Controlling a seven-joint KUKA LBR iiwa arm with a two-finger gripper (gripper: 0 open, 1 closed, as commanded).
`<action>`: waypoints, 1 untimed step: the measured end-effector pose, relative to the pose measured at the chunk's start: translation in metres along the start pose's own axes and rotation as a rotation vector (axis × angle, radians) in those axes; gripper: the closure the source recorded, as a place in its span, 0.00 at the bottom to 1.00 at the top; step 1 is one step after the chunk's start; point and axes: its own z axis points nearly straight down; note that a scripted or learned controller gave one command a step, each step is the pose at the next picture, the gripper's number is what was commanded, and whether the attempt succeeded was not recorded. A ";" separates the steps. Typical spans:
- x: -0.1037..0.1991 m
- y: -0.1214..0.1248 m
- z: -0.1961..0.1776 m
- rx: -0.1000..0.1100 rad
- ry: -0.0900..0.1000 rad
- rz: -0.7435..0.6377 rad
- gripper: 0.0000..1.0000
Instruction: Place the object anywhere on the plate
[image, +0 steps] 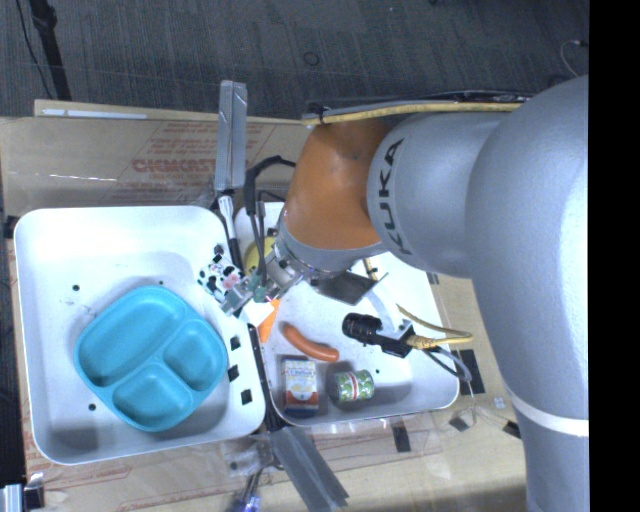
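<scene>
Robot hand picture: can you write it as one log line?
hand: over the bins' shared edge | blue plate: left bin | sausage, carton, can: right bin

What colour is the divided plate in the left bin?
Light blue all over; the plate shows plainly in the camera view, lying in the left bin.

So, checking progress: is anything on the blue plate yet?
Not yet. The blue plate in the left bin has bare compartments; the sausage lies in the right bin.
</scene>
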 end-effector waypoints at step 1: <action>0.081 -0.004 0.085 -0.017 -0.007 -0.107 1.00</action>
